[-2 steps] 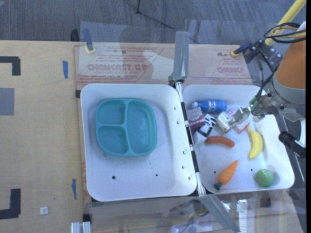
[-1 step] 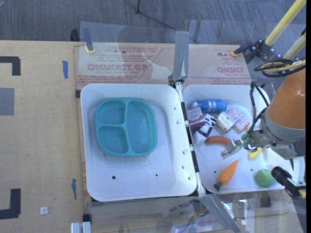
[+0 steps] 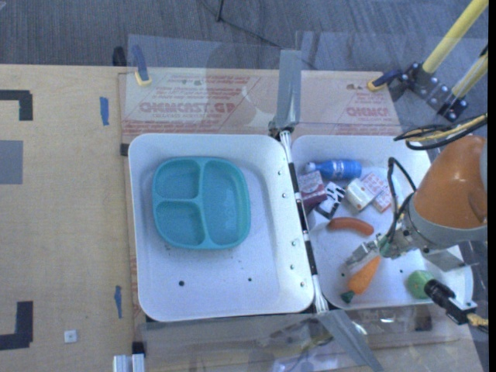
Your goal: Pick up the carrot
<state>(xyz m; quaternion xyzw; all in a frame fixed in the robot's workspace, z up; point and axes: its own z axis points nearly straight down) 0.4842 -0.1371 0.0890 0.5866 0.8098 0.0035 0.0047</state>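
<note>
The carrot (image 3: 364, 276), orange with a small green tip at its lower left end, lies slanted near the front of the right bin (image 3: 329, 281). My gripper (image 3: 370, 251) hangs just above the carrot's upper right end, reaching in from the right under the orange wrist band. Its metal fingers (image 3: 358, 255) stand open, and nothing shows between them. The carrot rests on the bin floor.
A reddish sausage (image 3: 350, 225) lies just behind the gripper. A blue bottle (image 3: 335, 168), small packets (image 3: 377, 191) and a white block (image 3: 357, 195) crowd the bin's back. A green object (image 3: 421, 284) sits at front right. The left bin holds a teal divided plate (image 3: 201, 203).
</note>
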